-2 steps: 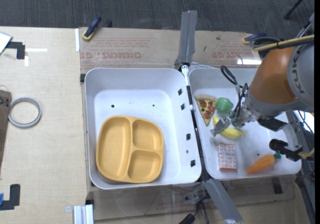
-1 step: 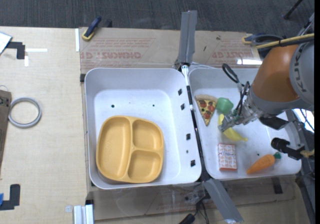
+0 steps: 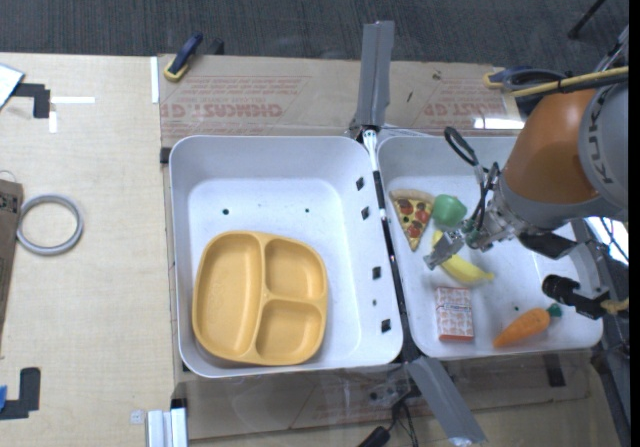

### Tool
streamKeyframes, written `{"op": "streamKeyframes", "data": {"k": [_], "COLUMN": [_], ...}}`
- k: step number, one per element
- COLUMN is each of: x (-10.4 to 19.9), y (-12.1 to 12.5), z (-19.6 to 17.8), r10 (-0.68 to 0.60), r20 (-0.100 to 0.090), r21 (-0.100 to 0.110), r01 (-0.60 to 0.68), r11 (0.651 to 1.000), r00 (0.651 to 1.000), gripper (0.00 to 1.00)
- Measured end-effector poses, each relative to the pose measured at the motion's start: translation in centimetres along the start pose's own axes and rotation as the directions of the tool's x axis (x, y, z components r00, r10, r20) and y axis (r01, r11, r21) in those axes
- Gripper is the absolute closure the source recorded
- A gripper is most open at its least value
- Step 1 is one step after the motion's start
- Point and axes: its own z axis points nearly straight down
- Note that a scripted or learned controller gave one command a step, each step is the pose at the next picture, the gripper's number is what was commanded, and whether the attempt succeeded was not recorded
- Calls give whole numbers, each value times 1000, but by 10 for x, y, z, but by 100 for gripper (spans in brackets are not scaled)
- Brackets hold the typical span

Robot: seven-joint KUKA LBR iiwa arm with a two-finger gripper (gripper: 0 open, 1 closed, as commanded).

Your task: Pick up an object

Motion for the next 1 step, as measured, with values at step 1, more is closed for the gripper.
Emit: {"op": "streamKeyframes", "data": {"k": [1], "x": [-1], "y": [0], "z": [-9], "r10": [4], "r20": [1], "r21": [-1], "r01": [-4], "r11": [1000], "r00": [1000], "gripper": [100]}}
